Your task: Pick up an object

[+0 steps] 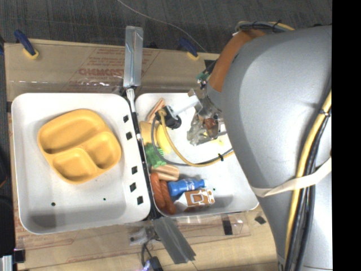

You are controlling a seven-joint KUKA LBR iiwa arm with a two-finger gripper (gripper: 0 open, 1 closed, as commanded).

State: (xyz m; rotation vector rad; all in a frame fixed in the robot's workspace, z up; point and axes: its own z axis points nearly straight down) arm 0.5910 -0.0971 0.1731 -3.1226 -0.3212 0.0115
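- The loose objects lie heaped along the 9 o'clock wall of the right bin point(228, 180), running from about 10 o'clock down to 6 o'clock.
- At the 6 o'clock end a blue bottle point(184, 187) lies on its side, and an orange box point(201, 198) touches it on the 5 o'clock side.
- A brown roll point(160, 195) lies against the wall just at 9 o'clock of the bottle.
- Up the wall from there sits a green piece point(153, 156), and at 12 o'clock of that a yellow piece point(161, 140), the two close enough to touch.
- The gripper point(202, 127) hangs over the bin a little toward 12 o'clock of its middle, at 3 o'clock of the yellow piece and apart from the heap.
- From where I stand I cannot tell how wide the gripper is, nor whether it has hold of anything; there is a glint of something clear and brownish about its tip, too muddled to read.
- The grey arm point(276, 106) looms in from 3 o'clock and covers that side of the bin.
- The left bin point(34, 208) sits wall to wall with the right one at 9 o'clock, and a yellow tray point(79, 145) with three hollows lies in it toward 11 o'clock.
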